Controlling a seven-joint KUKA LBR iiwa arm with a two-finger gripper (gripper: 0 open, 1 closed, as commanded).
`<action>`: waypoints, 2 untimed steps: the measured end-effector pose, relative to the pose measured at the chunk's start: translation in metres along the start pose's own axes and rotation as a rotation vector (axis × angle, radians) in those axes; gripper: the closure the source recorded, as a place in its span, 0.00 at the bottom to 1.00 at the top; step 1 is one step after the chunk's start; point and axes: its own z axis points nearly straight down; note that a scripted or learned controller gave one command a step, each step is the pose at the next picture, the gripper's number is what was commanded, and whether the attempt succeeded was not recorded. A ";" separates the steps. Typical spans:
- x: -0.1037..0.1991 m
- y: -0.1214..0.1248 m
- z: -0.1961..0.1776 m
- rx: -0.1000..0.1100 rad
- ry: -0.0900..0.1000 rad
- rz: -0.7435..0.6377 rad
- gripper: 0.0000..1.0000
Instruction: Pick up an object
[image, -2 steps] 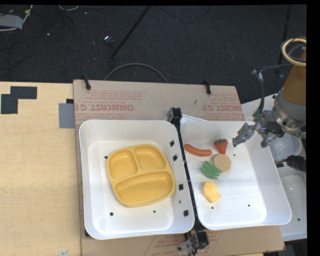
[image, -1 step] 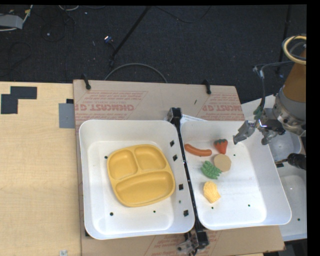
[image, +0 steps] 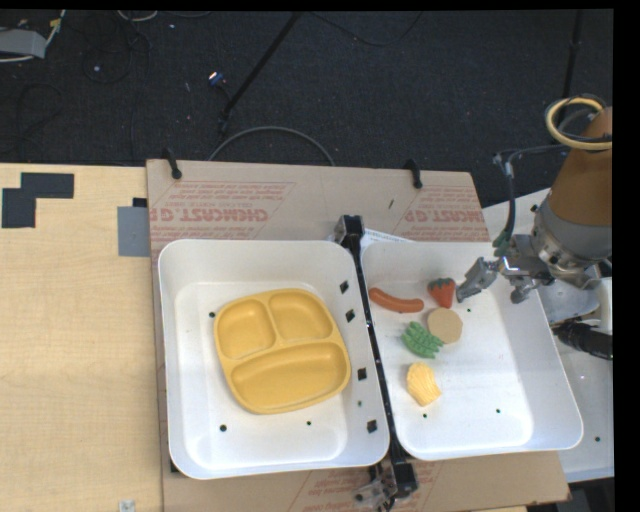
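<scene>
From my feed I see five small toy foods clustered in the right bin: a red-orange sausage, a red strawberry with a green top, a flat tan round piece, a ridged green leafy piece touching the tan one, and a yellow corn piece lying a little below them. The left bin carries a yellow divided plate with three compartments. My tool hangs over the right bin's upper right part, near the strawberry and apart from it; its two fingers look spread, with nothing between them. The cardboard sheet under the bins bears red print, upside down from here, and I cannot read it with confidence. The worktop on the left is pale wood with dark patches.
</scene>
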 end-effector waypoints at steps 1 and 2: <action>0.000 -0.003 0.063 -0.001 0.000 0.000 0.00; 0.007 0.003 0.119 -0.003 0.000 -0.002 0.00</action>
